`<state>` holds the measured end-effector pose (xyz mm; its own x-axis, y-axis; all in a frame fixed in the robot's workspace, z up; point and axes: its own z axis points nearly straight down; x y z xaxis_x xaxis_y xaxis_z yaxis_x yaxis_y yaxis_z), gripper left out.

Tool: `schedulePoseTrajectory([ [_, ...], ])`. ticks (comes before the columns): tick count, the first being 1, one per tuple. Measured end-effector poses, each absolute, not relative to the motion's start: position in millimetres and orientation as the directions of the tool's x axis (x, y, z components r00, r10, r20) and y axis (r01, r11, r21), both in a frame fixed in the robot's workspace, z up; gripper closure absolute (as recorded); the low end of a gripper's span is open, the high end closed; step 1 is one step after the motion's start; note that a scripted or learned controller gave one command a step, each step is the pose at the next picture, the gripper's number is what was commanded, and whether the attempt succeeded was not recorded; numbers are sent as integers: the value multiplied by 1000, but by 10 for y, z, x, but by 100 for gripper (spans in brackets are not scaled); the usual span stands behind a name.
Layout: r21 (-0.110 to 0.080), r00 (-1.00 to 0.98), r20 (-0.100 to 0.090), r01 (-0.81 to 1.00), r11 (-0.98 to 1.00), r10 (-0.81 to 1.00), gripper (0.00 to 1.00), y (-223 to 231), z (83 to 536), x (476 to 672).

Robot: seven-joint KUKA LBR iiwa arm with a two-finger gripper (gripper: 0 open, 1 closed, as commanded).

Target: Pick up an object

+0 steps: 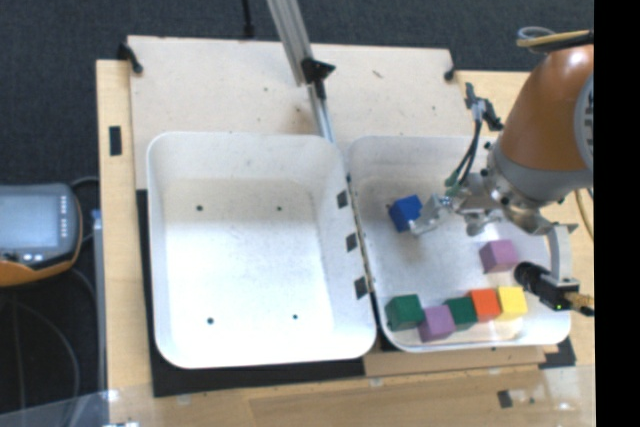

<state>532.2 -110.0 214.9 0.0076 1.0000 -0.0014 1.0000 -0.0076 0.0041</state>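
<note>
Camera view is showing us, nearest along the right bin's [365, 215] front wall, a row of blocks: a green one [403, 311], a purple one [436, 322], a second green [461, 311], an orange [485, 303] and a yellow [512, 301]. Farther in, a mauve block [497, 256] is lying beside our wrist. Beyond it we are bringing the gripper [428, 218] against the blue block [405, 212], our likely target; whether the jaws are released or clenched we cannot tell. To do this well, we are wanting the block centred between the jaws and a straight lift. The left bin [160, 215] is lying alongside.
</note>
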Motion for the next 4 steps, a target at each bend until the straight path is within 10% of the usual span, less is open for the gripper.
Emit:
schedulePoseTrajectory([
  [1, 20, -13, 2, 1000, 13, 1000, 0, -1917, 1245, 5320],
  [2, 8, -3, -4, 1000, 3, 1000, 0, -2109, 1760, 5318],
  [3, 5, -7, -3, 1000, 7, 1000, 0, -1707, 954, 5963],
  [4, 4, -4, -1, 1000, 4, 1000, 0, -1677, 978, 6183],
])
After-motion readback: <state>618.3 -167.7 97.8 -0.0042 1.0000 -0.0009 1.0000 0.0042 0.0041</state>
